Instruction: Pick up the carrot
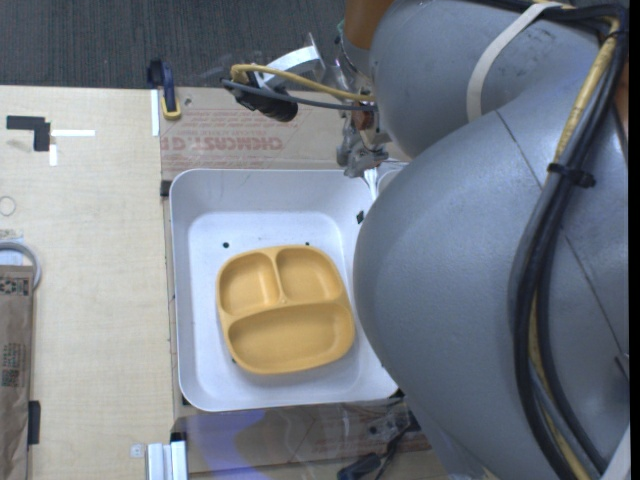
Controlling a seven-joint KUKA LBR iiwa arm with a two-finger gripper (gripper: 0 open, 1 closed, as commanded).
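The grey arm (500,248) fills the right half of the camera view and covers the right bin. Its orange band (375,3) sits at the top. Below the band, the gripper's metal end (362,160) hangs over the back right corner of the left white bin (185,268). The arm's bulk hides whatever lies under and to the right of it.
A yellow three-compartment plate (285,308) lies in the middle of the left bin. Brown cardboard (240,138) lies behind the bin, with a black and yellow cable (270,93) above it. Pale wooden bench (80,268) stretches to the left, with a brown bag (12,368) at its edge.
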